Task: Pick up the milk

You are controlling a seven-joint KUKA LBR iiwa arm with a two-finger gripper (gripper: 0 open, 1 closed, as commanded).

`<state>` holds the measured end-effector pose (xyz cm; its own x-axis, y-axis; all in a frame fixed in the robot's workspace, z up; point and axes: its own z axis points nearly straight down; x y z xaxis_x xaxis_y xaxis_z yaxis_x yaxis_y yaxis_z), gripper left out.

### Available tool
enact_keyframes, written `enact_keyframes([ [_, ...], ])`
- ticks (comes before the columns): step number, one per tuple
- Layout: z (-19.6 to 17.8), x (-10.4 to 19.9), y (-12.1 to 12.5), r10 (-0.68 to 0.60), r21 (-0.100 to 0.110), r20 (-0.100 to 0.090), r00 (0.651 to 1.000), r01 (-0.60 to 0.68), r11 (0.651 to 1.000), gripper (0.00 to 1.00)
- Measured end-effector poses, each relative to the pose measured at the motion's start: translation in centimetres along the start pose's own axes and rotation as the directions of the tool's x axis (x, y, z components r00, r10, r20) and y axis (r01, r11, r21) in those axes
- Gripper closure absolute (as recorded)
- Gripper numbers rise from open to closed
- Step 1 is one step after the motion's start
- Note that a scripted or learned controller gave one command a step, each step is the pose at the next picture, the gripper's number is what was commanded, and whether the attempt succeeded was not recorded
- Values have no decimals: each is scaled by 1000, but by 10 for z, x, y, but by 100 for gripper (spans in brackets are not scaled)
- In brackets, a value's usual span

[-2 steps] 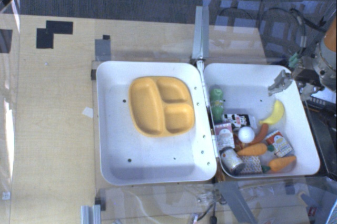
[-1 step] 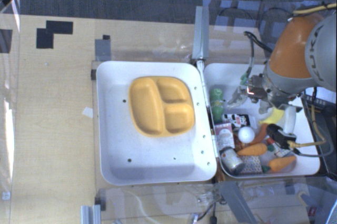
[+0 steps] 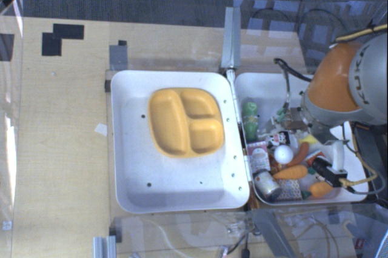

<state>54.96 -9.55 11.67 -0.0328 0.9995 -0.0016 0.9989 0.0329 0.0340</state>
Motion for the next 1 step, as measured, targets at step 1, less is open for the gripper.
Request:
enact_keyframes([
  [1, 6, 2, -6, -50, -30, 6, 999, 50, 998, 0],
])
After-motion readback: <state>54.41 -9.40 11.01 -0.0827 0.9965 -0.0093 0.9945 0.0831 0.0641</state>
